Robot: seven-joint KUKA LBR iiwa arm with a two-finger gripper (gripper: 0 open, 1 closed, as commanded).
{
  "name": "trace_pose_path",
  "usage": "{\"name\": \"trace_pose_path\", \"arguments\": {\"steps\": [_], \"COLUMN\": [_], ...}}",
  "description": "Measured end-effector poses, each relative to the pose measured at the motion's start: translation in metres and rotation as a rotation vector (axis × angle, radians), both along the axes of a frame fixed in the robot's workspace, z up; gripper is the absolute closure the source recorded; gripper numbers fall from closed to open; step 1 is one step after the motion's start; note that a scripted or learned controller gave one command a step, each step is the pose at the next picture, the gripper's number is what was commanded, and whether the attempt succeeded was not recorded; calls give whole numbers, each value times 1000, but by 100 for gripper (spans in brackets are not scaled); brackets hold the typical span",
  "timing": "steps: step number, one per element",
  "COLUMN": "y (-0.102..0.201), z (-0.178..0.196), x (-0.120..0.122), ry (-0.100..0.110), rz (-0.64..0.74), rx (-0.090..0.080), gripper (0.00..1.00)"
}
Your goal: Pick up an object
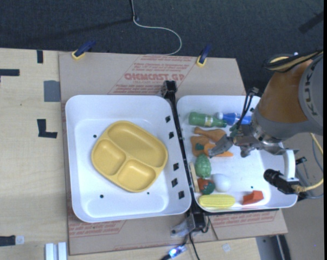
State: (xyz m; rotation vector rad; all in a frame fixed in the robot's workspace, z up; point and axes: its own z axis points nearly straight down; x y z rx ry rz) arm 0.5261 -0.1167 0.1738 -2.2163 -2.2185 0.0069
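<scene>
the arm [285, 99], grey with an orange band, reaches in from the right over the right bin [263, 180], and its pincer [232, 147] hangs low above the middle of that bin. the two dark fingers [222, 147] are spread apart, released, with nothing between them. the tip of one finger lies over a thin orange carrot [223, 155], which sits just under and a little left of the pincer; whether the finger touches it cannot be told.

just left of the pincer lie brown pieces of toy food [202, 141], close to the bin's inner wall. above and left of the pincer a green bottle [205, 119] lies on its side, with a blue thing [227, 116] just beside its right end, near the arm's wrist. below and left of the pincer there is a green round vegetable [203, 165], and just under that a white egg-like ball [222, 182] with a small red and green piece [206, 187] touching its left side. further down, against the near wall of the bin, lies a yellow ear of corn [217, 201]. below and to the right of the pincer a small red piece [252, 197] rests near the same wall.

well to the left of the pincer, across the divider between the bins, the left bin [82, 199] holds a yellow plate [129, 155] with three compartments, lying flat and turned at an angle
</scene>
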Motion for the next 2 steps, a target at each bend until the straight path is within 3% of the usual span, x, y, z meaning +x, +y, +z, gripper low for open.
{"name": "trace_pose_path", "arguments": {"steps": [2], "y": [-3], "z": [-92], "x": [-5], "ry": [-6], "rz": [1], "rx": [-1], "gripper": [0]}}
